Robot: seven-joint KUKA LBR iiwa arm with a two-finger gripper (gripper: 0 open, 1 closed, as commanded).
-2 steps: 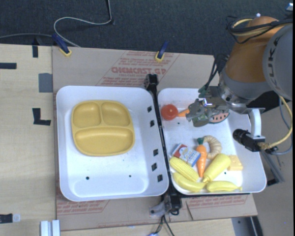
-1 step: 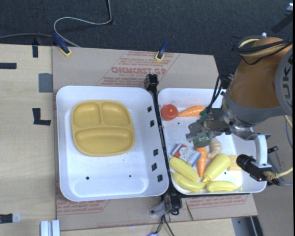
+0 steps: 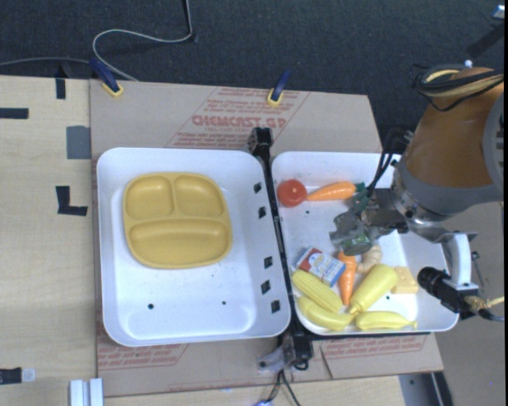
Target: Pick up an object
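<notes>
Reaching in from the right, the arm (image 3: 453,142) hangs over the right bin (image 3: 309,169), beside a left bin (image 3: 110,227) holding a yellow plate (image 3: 176,220). The gripper (image 3: 356,231) hovers above piled toys: corn (image 3: 315,289), carrot (image 3: 330,192), tomato (image 3: 291,193). Whether it grips anything cannot be told. A clean pick likely needs one isolated toy, approached straight down.

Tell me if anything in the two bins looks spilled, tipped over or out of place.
Nothing stands out. The yellow plastic divided plate lies flat in the left white bin; the plastic toy foods sit heaped inside the right white bin, under the gripper.
</notes>
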